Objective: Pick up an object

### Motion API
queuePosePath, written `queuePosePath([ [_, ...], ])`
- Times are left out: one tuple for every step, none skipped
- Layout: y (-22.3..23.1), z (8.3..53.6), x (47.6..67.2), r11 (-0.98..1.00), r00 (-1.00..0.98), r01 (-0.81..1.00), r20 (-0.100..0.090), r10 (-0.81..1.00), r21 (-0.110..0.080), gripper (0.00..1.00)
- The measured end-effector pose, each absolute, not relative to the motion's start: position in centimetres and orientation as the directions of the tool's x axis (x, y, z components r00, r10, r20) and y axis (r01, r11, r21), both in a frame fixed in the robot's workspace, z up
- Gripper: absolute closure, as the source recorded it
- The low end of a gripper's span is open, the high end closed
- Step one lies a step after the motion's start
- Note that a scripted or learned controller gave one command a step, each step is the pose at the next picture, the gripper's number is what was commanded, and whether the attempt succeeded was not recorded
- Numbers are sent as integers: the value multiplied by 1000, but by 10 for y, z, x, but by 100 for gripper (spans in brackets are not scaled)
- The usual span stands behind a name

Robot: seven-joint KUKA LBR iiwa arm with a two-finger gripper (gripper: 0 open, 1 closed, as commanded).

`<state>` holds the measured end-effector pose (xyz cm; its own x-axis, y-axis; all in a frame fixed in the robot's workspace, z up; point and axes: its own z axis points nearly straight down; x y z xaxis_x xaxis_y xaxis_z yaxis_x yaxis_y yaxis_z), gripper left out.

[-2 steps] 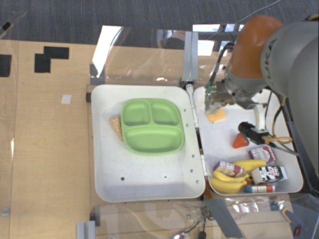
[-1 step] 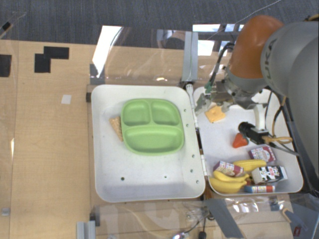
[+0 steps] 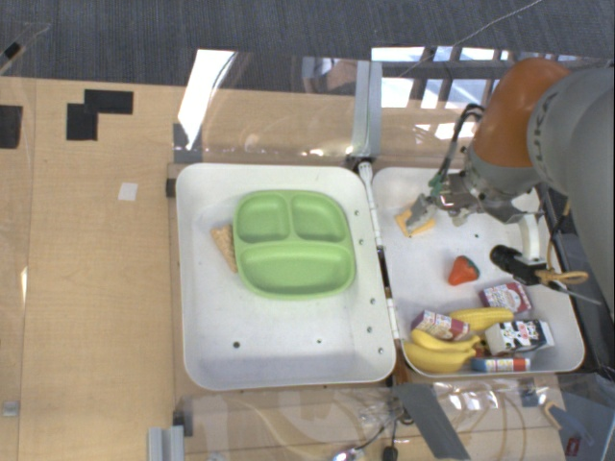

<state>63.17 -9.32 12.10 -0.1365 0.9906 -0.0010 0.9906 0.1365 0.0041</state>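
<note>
- Jaws (image 3: 423, 215) in the right bin's (image 3: 408, 176) upper left, clamped on a yellow wedge (image 3: 417, 225).
- Green plate (image 3: 293, 243) fills the left bin (image 3: 279, 358).

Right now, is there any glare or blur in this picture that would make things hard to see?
In the camera view, bright glare washes over the clear wall behind the bins and the railing beyond it; the green plate and the bananas look sharp and evenly lit; the arm is close and a little soft; the hand over the yellow piece is small and hard to read.
</note>
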Motion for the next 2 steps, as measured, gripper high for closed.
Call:
queuePosePath([
  [-99, 92, 673, 176, -176, 984, -2, 984, 13, 0],
  [-100, 111, 678, 182, -181, 983, -9, 983, 31, 100],
])
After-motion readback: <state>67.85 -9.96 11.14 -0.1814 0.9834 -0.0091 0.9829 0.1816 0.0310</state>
